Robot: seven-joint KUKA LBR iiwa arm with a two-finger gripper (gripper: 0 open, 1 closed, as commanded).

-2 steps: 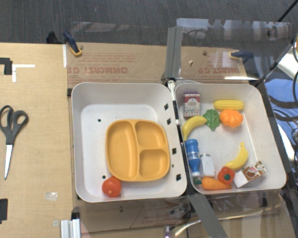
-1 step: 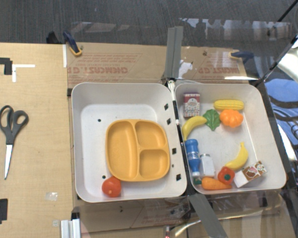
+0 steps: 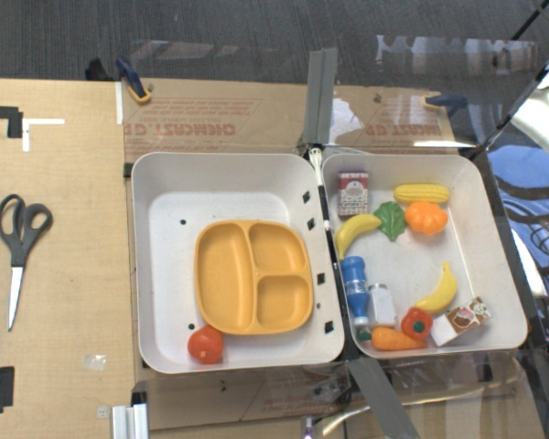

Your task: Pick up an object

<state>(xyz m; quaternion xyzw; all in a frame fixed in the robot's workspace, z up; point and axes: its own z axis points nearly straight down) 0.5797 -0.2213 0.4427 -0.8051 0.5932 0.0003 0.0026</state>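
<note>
Hand spread I cannot tell, so my call is the lower banana (image 3: 442, 289) in the right bin (image 3: 407, 268), bare floor beside it: straddle its narrow width, descend straight.

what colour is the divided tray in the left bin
Yellow-orange divided tray, seen in the camera view.

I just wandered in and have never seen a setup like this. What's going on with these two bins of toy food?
Nothing is being handled at this moment. The left bin holds a yellow divided plate and a tomato near its front corner. The right bin is the cluttered one: corn, an orange, two bananas, a blue bottle, a carrot and some small cartons. Scissors lie on the bench to the left. The job is picking up an object, and none has been lifted.
</note>
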